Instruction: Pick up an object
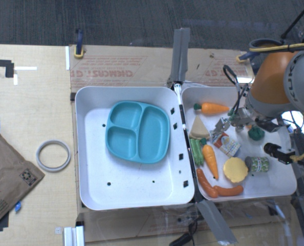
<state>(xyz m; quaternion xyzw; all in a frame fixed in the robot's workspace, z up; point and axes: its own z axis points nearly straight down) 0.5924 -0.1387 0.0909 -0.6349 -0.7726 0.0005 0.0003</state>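
- This is a robotics lab or test cell, not a home or kitchen.
- An industrial arm (282, 81), grey with an orange band, reaches over a light wooden bench (24, 117).
- Two shallow white bins (83, 152) sit side by side on flattened cardboard (121, 63).
- The food in the right bin is plastic play food (210, 159).
- A roll of tape (53, 155) lies on the bench, and dark carpet (116, 9) covers the floor beyond.
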